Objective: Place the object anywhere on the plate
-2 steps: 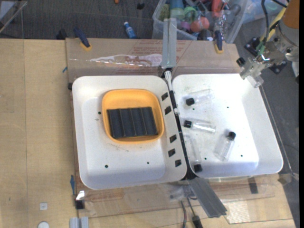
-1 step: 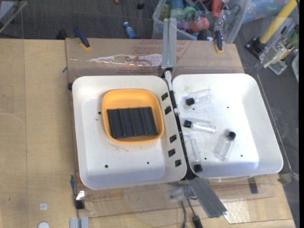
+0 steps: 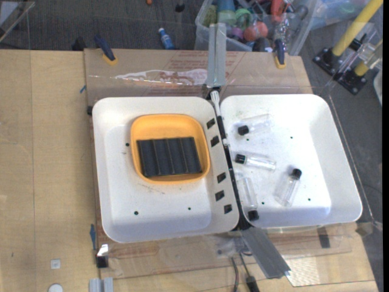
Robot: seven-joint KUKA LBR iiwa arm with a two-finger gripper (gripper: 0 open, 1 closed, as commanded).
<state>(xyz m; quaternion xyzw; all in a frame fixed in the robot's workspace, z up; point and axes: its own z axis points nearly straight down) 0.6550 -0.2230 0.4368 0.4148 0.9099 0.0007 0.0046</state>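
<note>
1. Sitting in the left shallow white bin point(image 3: 115, 218), a yellow-orange rounded plastic plate point(image 3: 169, 123) carries a dark grey ribbed rectangular insert point(image 3: 169, 156) on its lower half.
2. The right shallow white bin point(image 3: 328, 205) holds 4 small clear vials with black caps, all lying on their sides.
3. 1 vial point(image 3: 254, 125) lies near the bin's top, another point(image 3: 255, 161) just below it.
4. A 3rd vial point(image 3: 287, 186) lies tilted to the right, well apart from the plate.
5. The 4th vial point(image 3: 248, 196) rests beside the divider between the bins.
6. No vial touches the plate.
7. The gripper's jaws cannot be judged from this view.
</note>
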